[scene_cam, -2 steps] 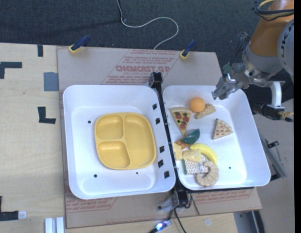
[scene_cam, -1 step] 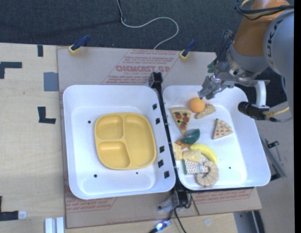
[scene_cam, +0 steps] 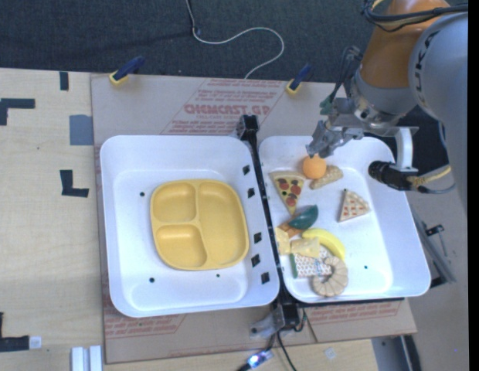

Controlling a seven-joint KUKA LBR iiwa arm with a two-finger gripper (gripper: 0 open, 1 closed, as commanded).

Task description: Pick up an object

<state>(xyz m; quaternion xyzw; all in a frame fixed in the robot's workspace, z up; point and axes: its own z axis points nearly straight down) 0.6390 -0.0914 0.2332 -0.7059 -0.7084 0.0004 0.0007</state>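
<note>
Orange ball (scene_cam: pixel 314 166) just below the gripper (scene_cam: pixel 320 147)

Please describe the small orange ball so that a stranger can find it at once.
Look in the right white bin, near its far edge, just under the gripper. The small round orange ball lies there. Its neighbours are flat wedges; it alone is round.
</note>
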